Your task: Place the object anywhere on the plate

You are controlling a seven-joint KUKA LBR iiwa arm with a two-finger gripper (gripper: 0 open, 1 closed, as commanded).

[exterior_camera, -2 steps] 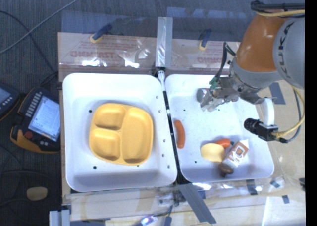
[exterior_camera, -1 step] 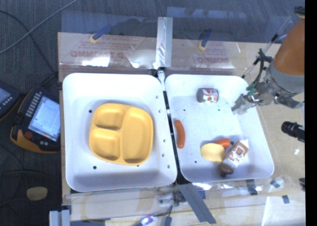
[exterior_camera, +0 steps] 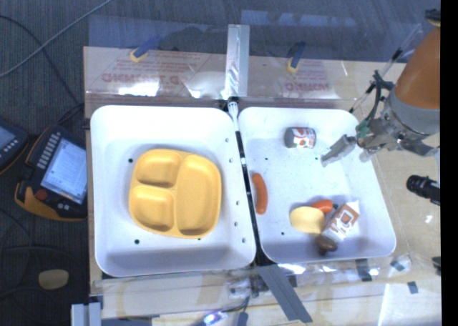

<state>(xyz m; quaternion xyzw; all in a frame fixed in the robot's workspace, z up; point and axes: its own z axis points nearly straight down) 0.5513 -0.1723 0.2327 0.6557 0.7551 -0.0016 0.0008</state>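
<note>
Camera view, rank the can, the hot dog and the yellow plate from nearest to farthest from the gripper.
Measured from the gripper:
1. The can, just left of it in the right bin's far part.
2. The hot dog, by that bin's left wall.
3. The yellow plate, in the left bin.

Arm enters from the right edge, orange band uppermost, grey wrist below. Tool [exterior_camera: 342, 149] extends leftward, slanted downward, nothing visible between its fingers.
</note>
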